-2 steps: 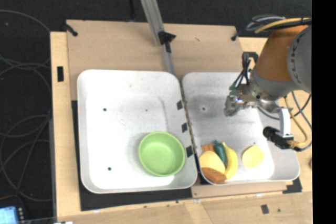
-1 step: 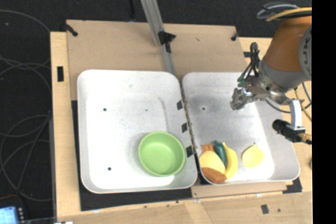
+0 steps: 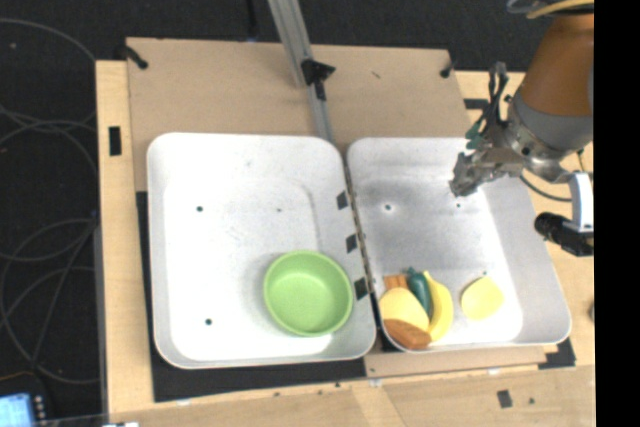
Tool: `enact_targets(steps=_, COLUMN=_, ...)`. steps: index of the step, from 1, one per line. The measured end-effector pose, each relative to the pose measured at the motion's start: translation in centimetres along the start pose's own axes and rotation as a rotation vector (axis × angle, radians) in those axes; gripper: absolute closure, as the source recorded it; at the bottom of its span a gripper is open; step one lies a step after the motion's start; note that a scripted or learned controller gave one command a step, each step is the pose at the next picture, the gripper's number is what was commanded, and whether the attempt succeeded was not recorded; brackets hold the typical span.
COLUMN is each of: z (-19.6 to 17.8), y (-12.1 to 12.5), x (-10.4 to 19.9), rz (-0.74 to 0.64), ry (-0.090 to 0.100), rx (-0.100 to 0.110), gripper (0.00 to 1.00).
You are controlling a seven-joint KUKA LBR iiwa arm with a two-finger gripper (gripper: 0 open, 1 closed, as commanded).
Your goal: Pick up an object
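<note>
Looking down at a slant in the camera view, two shallow white bins lie side by side on the surface [image 3: 250, 85], so that either can be reached by the arm entering from the right. The left bin [image 3: 230, 195] carries a green bowl [image 3: 308, 292] standing upright near its front right corner. The right bin [image 3: 420, 205] carries the candidate objects, all gathered along its front edge: a cluster at the front left corner made up of a yellow banana-like piece [image 3: 440, 307], a dark green piece [image 3: 420, 292] lying across it, and an orange-brown rounded piece [image 3: 405, 329], with a separate pale yellow lemon-like object [image 3: 481, 298] just to the right of them, apart from the cluster. The gripper [image 3: 466, 177] hangs over the back right part of the right bin, well apart from every object, which suggests a position preceding or between grasp attempts, not a grasp in progress. Its fingers point down and to the left; whether they are spread or closed cannot be told at this size, and nothing is seen between them. A metal pole [image 3: 285, 5] rises behind the bins, and cables [image 3: 45, 115] trail on the dark floor at left.
</note>
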State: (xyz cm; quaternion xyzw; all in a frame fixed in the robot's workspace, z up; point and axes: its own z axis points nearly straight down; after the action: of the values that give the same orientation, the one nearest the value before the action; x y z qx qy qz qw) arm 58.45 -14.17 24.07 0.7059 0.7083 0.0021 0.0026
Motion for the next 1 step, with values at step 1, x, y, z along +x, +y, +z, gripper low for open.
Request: enact_targets(steps=1, z=-0.4, y=0.1, x=5.97, rz=-0.006, ry=0.003, rx=0.005, gripper=1.0)
